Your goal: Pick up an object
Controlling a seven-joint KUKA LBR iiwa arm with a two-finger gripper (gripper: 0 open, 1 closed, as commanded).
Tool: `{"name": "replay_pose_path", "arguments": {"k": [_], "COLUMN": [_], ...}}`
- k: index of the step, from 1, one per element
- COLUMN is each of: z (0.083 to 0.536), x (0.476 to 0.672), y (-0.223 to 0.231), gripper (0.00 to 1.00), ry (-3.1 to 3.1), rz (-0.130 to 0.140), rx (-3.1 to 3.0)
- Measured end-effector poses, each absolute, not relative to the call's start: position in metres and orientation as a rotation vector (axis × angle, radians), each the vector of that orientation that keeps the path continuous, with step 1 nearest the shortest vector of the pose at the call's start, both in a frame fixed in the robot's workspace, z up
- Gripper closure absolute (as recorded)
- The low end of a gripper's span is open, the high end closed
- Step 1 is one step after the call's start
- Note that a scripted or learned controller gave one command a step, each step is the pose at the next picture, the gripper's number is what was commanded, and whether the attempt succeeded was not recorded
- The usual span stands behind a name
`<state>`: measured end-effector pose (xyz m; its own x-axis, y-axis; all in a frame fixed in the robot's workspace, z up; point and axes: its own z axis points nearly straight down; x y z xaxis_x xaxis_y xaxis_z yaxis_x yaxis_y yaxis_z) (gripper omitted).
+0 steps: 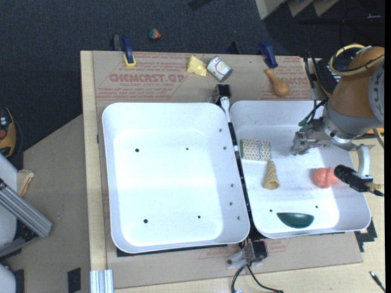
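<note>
Arm enters from the right, orange band visible above the wrist. End effector [302, 140] sits low over the right bin [263, 112], in its upper-right part. Cannot tell whether it is open or closed; nothing can be seen gripped in it, and contact with the bin floor cannot be judged.

Right bin contents:
- patterned square block [255, 150], near the left wall, upper half.
- tan cone [270, 176], just below the block, tip pointing up.
- pink-orange lump [324, 176], right side, below and right of the end effector, apart from it. A black fitting [349, 177] on the arm lies just beside it.
- dark green bowl-shaped piece [295, 219], near the front wall.

Left bin [110, 163]: white floor with a few small dark dots.

On the tabletop [159, 75] behind the bins: yellow wedge [197, 66], small white-and-grey box [219, 68] just beside it, wooden pear-shaped piece [278, 85] further right. Blue clamps [127, 50] hold the rear edge.
</note>
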<state>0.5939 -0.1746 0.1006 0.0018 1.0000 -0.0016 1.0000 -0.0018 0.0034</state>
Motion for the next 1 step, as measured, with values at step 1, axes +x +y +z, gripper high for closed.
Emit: {"name": "replay_pose_path", "arguments": {"k": [1], "z": [0.0833], "x": [0.5242], "y": [-0.1792], "gripper": [1.00], "ry": [2.223], "rz": [-0.007], "rx": [2.231]}}
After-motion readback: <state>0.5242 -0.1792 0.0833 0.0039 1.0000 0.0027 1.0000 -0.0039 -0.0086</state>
